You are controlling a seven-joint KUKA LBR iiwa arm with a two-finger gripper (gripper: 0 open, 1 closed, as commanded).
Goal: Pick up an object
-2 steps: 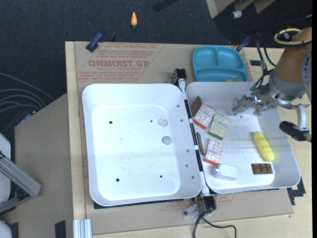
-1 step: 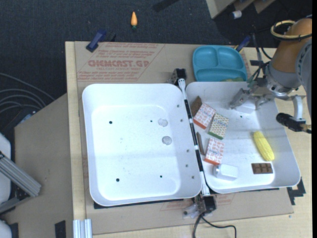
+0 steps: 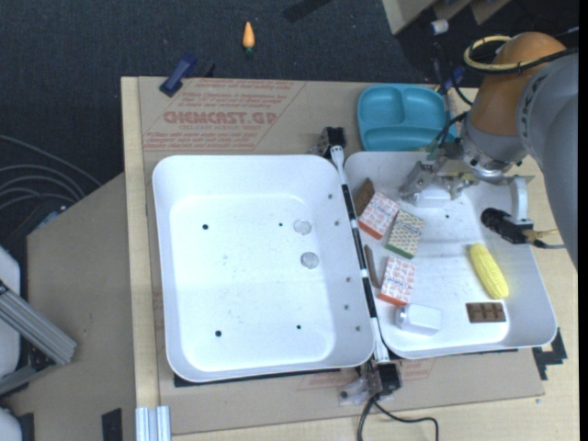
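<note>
My claw over right bin, top end; finger state unclear, cannot tell. Corn cob looks light, stiff, slick plastic; grip across its middle.

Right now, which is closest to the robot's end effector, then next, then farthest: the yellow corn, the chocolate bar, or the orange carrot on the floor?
From the end effector in the right bin's upper part:
1. Yellow corn, right side of that bin.
2. Chocolate bar, the bin's lower right corner.
3. Orange carrot, on the dark floor beyond the bench.
</note>
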